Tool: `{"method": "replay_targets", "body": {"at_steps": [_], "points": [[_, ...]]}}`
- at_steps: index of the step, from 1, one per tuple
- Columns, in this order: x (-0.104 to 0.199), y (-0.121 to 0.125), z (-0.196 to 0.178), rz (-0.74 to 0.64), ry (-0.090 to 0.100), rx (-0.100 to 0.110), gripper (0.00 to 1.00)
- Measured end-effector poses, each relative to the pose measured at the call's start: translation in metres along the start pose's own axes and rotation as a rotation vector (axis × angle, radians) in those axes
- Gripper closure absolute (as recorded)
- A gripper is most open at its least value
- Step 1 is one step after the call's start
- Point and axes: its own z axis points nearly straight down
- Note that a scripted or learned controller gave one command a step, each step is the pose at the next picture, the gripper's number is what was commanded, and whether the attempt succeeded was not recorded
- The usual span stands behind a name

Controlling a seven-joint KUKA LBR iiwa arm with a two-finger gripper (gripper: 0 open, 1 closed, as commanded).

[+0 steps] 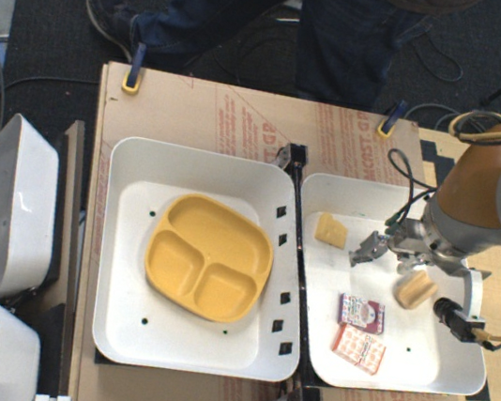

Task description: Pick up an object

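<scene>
My gripper (387,257) hangs over the right bin (459,377), its fingers apart and nothing between them. A tan bread-like chunk (414,289) lies just below and to the right of the fingers, apart from them. A pale yellow cheese-like block (330,230) sits to the gripper's left near the bin's far left corner. Two small printed packets lie nearer the front: a purple-and-white one (361,312) and a red-and-white one (360,347).
The left bin (123,221) holds a yellow divided plate (208,257). A black divider rail (296,260) runs between the bins. A person's legs stand behind the bench. White tubs (3,201) sit off the bench at left.
</scene>
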Motion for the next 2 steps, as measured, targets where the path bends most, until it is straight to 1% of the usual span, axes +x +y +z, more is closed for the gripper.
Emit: {"method": "replay_targets", "body": {"at_steps": [1,2], "points": [[0.0,0.001,-0.013,0.0,-0.001,-0.004,1.0],[-0.005,-0.005,-0.059,0.001,-0.002,-0.008,1.0]]}}
